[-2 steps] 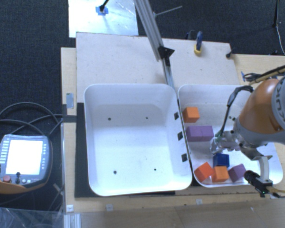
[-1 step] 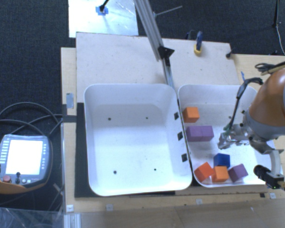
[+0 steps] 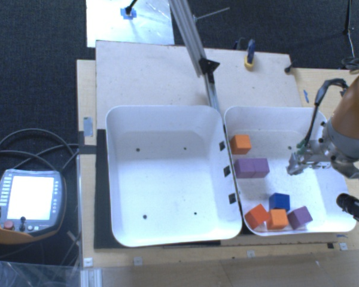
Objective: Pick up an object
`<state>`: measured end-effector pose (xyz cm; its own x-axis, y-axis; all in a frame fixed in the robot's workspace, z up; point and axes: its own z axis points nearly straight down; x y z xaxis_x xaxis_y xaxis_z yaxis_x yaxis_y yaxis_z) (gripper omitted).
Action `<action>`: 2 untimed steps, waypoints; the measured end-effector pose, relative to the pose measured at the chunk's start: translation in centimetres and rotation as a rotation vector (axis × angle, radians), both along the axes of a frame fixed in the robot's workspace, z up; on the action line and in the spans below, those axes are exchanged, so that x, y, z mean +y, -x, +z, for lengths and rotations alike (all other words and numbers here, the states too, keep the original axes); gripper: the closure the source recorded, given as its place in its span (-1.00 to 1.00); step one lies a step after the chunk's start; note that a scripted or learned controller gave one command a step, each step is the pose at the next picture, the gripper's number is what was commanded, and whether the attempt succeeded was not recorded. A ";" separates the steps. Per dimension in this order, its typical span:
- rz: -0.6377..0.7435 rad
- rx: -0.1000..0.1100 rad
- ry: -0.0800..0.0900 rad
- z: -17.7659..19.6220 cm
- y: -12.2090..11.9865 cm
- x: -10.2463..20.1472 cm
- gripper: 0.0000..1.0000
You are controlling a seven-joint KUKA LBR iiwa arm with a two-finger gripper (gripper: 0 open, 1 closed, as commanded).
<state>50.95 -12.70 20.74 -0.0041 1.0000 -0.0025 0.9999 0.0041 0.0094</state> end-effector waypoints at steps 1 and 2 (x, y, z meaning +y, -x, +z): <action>0.001 0.001 -0.001 4.6 -0.2 0.0 1.00; 0.006 0.006 -0.004 5.0 -1.4 4.9 1.00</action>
